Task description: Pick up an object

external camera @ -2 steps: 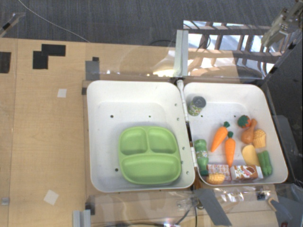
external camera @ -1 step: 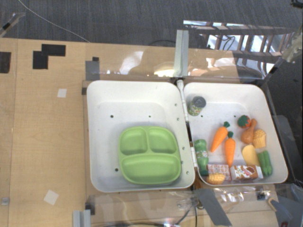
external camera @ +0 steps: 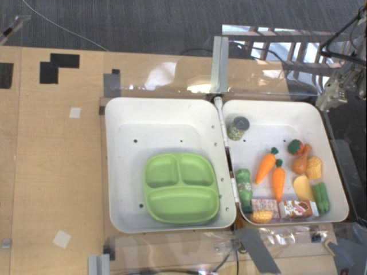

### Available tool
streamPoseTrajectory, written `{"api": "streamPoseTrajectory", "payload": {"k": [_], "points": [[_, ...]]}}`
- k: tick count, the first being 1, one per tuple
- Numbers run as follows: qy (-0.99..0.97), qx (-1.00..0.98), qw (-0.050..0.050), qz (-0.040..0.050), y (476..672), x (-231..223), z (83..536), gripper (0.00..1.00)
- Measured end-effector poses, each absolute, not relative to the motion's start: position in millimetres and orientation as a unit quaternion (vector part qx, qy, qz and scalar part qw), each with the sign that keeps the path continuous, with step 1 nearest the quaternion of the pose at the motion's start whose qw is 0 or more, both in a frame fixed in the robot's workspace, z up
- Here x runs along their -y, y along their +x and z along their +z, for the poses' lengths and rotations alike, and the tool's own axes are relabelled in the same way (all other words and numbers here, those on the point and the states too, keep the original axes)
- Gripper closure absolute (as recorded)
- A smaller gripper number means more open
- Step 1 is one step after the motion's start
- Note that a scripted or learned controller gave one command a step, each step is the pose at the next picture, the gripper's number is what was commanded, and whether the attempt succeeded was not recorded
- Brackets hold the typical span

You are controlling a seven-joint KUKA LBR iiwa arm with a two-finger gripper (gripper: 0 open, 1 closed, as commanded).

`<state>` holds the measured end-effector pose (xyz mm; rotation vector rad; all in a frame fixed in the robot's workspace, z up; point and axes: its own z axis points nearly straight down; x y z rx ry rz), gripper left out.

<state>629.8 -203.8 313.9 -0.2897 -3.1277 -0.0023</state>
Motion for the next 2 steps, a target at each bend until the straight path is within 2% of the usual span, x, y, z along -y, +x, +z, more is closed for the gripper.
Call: {"api": "streamPoseTrajectory", "payload": {"k": [1, 2], "points": [[-0.104, 0.995, -0.008, 0.0008, 657.6, 204, 380, 1.00], [-0.066, 0.998, -0.001, -0.0011, 634.2, 163, 259, 1.00]]}}
